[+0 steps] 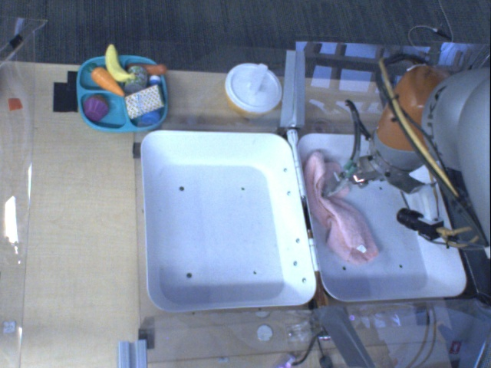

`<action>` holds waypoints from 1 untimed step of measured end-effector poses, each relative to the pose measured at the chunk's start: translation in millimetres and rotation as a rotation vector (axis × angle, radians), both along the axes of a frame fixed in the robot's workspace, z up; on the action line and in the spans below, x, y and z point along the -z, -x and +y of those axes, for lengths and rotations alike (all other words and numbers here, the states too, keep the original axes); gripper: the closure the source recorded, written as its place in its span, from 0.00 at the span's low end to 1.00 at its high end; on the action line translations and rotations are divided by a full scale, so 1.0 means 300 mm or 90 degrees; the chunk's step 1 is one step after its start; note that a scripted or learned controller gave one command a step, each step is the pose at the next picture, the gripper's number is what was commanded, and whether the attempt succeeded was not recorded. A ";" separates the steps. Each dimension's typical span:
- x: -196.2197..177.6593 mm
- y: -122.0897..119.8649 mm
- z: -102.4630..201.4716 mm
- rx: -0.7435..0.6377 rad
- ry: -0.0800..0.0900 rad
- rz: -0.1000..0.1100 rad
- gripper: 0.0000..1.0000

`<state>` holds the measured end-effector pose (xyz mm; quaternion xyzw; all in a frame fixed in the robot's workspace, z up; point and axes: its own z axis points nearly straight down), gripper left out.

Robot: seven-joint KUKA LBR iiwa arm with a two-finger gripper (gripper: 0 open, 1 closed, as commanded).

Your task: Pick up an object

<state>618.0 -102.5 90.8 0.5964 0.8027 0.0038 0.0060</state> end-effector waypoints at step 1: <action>-0.001 0.228 -0.075 -0.006 0.001 0.001 0.00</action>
